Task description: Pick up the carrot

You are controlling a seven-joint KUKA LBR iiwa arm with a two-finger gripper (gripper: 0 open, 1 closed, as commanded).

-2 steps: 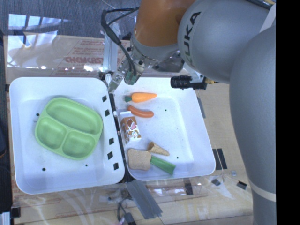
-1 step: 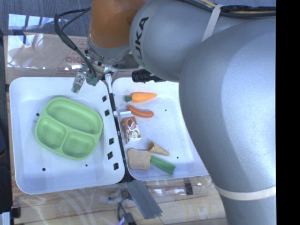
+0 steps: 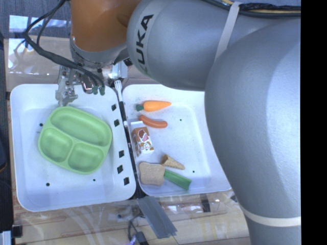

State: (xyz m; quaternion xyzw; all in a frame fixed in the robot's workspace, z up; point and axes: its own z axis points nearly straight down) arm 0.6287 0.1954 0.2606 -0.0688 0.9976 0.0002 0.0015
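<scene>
Reading "KUKA" on grey arm (image 3: pixel 204 50) — carrot (image 3: pixel 154 106) in right bin (image 3: pixel 196 152); fingers' (image 3: pixel 69 93) state unclear.

The arm (image 3: pixel 245 86) is built of big, smooth, rounded grey shells with a dull sheen. One segment bears the dark letters "KUKA" (image 3: pixel 143 42) running along its curve. Above the wrist sits a glossy orange band (image 3: pixel 99 14). A pale seam line crosses the shell near the top and another rings the lowest segment. Black cables (image 3: pixel 48 50) loop from the orange band to the wrist. The claw (image 3: pixel 69 88) is bare silver metal with small brackets and fittings.
</scene>
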